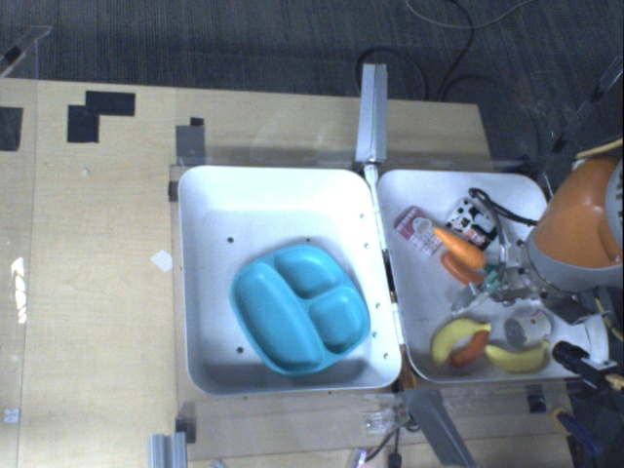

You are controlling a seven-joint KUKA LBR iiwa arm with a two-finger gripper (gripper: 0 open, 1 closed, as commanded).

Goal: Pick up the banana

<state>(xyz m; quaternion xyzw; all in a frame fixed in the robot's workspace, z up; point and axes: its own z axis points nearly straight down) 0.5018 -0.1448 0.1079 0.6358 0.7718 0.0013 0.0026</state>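
Over on the right-hand side of the worktop (97, 261), the grey arm with its orange band (585, 224) is leaning in across the right bin (419, 188), and the tool (502, 283) is hanging low among a tight cluster of toy food near the bin's front. Whether the tool is clenched or released, I cannot tell; the wrist and cabling are crowding that spot. The banana (519, 358) is lying at the front edge of the right bin, curved and yellow, just beside a small red piece (469, 349) that is resting against a yellow rounded fruit (450, 337). A carrot (460, 249) is lying just behind the tool, with a pink-and-white packet (417, 229) and a small dark-printed carton (473, 220) further back. The left bin (210, 203) is carrying a blue divided plate (299, 306), well apart from all this. To my eye the tool is sitting nearer the carrot than the banana, so the risk is that it is closing on the wrong item, or on nothing. The banana is also lying close to the bin's front wall, so a descent could be catching the rim or pushing the fruit against it. Its neighbours are crowding it too, and a nudge could be sending the red piece rolling into the way.
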